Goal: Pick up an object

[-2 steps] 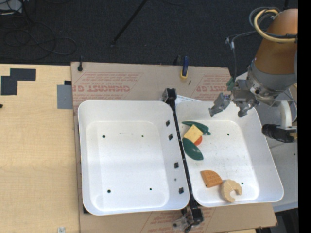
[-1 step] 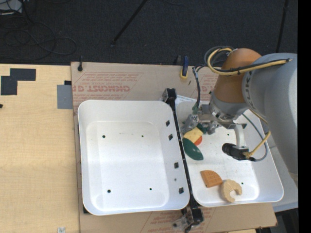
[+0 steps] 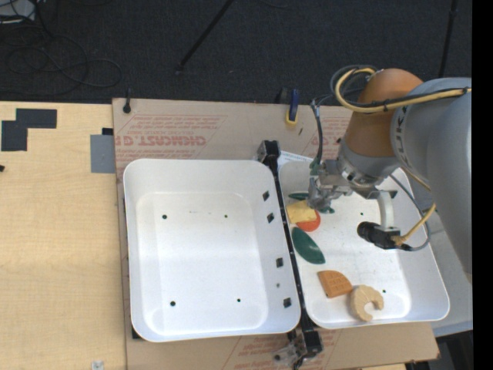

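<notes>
The end effector [image 3: 322, 197] hangs low, the yellow-orange piece [image 3: 303, 216] just beside it — likely lined up for a grab — though whether it is clenched I cannot tell.

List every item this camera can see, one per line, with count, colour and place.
Bin on the view's left: 1, white, on the cardboard.
Bin on the view's right: 1, white, beside the first.
Yellow and red-orange piece: 1, right bin, by the gripper.
Dark green piece: 1, right bin, just nearer the camera than the yellow one.
Orange-brown wedge: 1, right bin, near end.
Tan curved piece: 1, right bin, beside the wedge.
Cardboard sheet: 1, brown with red print, under both bins.
Clamp: 1, blue and yellow, cardboard's far edge.
Bench top: 1, pale wood.
Arm: 1, grey with orange band, reaching in from the right.
Gripper: 1, grey, over the right bin.
</notes>
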{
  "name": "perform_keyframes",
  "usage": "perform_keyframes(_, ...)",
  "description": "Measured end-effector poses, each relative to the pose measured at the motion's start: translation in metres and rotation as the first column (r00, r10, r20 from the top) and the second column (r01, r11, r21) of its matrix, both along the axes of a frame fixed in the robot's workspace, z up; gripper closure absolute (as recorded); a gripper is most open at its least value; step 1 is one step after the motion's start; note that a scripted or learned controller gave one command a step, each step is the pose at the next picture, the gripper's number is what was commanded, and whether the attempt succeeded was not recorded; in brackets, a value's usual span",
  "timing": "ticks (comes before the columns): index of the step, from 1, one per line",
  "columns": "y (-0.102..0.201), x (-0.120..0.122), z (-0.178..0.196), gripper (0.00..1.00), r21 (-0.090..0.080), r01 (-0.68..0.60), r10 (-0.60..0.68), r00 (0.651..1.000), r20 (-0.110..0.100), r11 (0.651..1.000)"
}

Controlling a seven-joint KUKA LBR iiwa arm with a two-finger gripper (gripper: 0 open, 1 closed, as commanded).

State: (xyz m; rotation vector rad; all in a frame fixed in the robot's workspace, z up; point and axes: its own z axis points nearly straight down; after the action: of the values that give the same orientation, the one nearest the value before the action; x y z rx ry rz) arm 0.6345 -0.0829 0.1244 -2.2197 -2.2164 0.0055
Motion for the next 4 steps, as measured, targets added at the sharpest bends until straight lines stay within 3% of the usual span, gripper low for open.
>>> perform_keyframes(1, 0.061, 0.011, 0.067, 1.0, 0.001, -0.007, 0.007, 1.0, 0.009, 1.0)
perform_keyframes(2, 0.172, 0.009, 0.063, 1.0, 0.002, -0.011, 0.011, 1.0, 0.003, 1.0)
perform_keyframes(3, 0.189, 0.011, 0.199, 1.0, 0.002, -0.005, 0.005, 1.0, 0.016, 1.0)
perform_keyframes(4, 0.247, -0.037, 0.091, 1.0, -0.002, -0.007, 0.007, 1.0, -0.011, 1.0)
